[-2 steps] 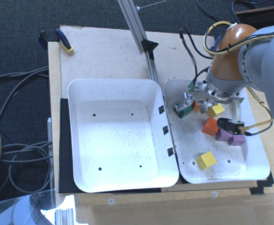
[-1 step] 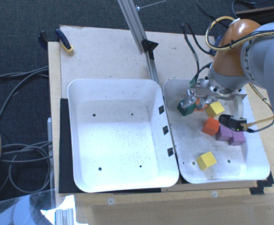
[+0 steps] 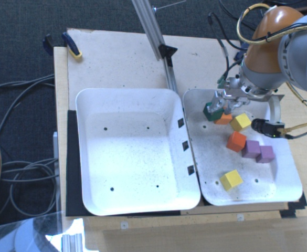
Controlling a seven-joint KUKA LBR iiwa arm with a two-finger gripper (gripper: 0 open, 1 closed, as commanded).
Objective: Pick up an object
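My gripper (image 3: 222, 103) hangs over the far left part of the right bin (image 3: 279, 189), below the arm's orange band. A dark green object (image 3: 212, 113) lies right at its tip, partly hidden by it. Whether they touch I cannot make out. A flat orange piece (image 3: 224, 119) sits beside the green one. A yellow cube (image 3: 242, 122) is just right of that. Further forward lie an orange cube (image 3: 236, 141) and two purple blocks (image 3: 252, 149) (image 3: 266, 154). Another yellow cube (image 3: 231, 180) rests near the front of the bin.
The left bin (image 3: 90, 101) stands beside the right one, with black clips (image 3: 184, 145) on the shared wall. A metal pole (image 3: 149, 20) slants up behind them. A blue and yellow tool (image 3: 72, 45) lies at the bench's far left corner. Cables run right of the arm.
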